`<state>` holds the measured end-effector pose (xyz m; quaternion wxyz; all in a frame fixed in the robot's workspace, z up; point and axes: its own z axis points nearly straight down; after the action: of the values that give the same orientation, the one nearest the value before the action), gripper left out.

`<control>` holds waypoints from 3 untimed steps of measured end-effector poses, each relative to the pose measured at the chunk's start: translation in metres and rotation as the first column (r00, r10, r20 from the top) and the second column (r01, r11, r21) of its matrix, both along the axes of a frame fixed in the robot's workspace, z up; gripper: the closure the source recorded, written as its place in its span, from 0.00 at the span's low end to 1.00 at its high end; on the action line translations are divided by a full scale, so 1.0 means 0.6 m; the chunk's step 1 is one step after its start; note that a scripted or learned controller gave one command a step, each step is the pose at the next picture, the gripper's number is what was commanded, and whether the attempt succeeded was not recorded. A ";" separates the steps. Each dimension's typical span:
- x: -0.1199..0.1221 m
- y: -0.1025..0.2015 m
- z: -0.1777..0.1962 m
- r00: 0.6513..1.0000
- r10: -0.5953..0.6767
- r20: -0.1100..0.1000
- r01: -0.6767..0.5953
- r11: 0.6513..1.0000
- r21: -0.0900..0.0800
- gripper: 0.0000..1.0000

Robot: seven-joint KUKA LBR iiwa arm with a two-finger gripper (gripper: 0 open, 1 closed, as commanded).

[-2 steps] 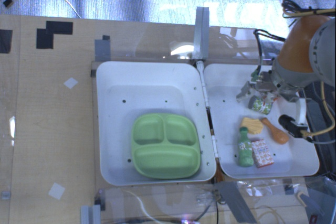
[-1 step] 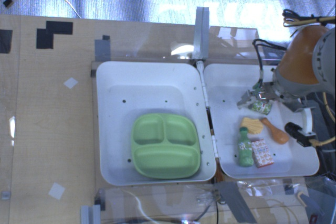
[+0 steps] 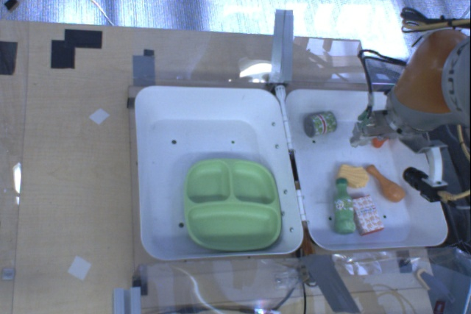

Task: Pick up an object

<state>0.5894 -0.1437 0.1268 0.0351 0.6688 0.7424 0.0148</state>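
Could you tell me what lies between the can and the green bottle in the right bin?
In the camera view, a yellow piece lies just above the bottle, touching its top; between that and the can is bare white bin floor.

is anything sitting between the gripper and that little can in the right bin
Nothing visible does. The gripper is over the upper part of the right bin, and the can lies just to its left in the picture with bare white floor between them. The green bottle and other items lie lower down.
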 end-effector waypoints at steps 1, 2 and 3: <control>0.000 0.000 0.000 1.000 0.000 -0.001 0.000 1.000 0.000 0.00; 0.123 0.092 -0.068 0.963 0.249 -0.101 -0.247 0.968 0.032 0.00; 0.120 0.085 -0.052 0.962 0.249 -0.111 -0.248 0.968 0.028 1.00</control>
<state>0.6612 -0.0929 0.0958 -0.0139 0.5703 0.8212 -0.0139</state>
